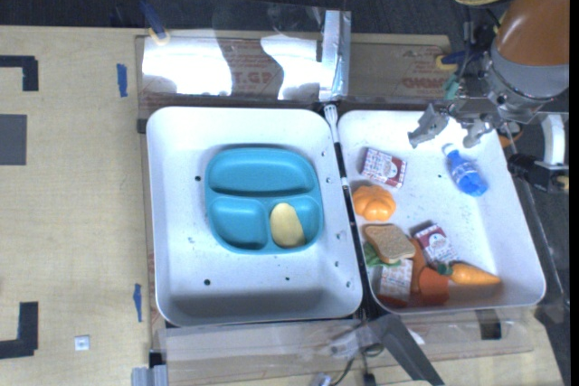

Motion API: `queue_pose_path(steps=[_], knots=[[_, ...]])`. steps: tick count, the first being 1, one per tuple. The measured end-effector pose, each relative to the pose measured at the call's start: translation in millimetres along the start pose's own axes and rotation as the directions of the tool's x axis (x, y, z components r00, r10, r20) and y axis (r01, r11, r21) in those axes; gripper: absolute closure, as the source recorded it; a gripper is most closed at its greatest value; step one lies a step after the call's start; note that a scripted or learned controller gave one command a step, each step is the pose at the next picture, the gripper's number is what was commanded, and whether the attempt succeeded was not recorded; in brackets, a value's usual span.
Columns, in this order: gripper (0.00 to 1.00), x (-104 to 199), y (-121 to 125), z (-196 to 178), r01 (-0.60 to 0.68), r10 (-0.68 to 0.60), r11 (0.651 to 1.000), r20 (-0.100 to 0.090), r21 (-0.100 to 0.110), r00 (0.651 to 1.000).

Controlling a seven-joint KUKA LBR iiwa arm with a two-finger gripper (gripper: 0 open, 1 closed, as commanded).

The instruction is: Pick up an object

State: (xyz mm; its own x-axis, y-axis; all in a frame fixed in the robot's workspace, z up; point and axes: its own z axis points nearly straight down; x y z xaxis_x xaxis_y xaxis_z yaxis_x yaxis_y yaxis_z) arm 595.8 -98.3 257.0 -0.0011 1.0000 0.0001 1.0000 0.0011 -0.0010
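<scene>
Worktop (63, 194): pale wood, marked with black and blue tape; two shallow white bins are carried side by side on it.

Left bin (172, 285): a blue divided tray (258, 172) is held at its middle. A yellow potato-shaped item (287, 224) is lodged in the tray's lower right compartment.

Right bin (516, 221): several small objects are held.
- A red-and-white packet (382, 165) is laid near the upper left, close to the dividing wall.
- An orange round fruit (374, 202) is placed just below that packet.
- A slice of brown bread (390, 242) is set below the fruit, touching a second red-and-white packet (432, 240) at its right.
- A carrot (470, 275) is laid near the lower edge, with its point toward the right.
- A third packet (394, 279) is tucked into the lower left corner, beside a red-orange piece that cannot be identified.
- A blue bottle (466, 171) is laid tilted at the upper right, apart from the other items.

Gripper (450, 130): positioned over the upper part of the right bin, just above and left of the blue bottle. The fingers (423, 133) are seen spread apart, and nothing is held between them.
</scene>
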Motion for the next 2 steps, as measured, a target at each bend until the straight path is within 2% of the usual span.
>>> queue_pose_path(steps=[1, 2], knots=[[0.0, 0.0, 0.0, 0.0, 0.0, 0.0, 1.0, 0.0, 0.0, 1.0], [0.0, -62.0, -15.9, 19.0, 0.013, -0.013, 1.0, 0.001, 0.003, 1.0]])
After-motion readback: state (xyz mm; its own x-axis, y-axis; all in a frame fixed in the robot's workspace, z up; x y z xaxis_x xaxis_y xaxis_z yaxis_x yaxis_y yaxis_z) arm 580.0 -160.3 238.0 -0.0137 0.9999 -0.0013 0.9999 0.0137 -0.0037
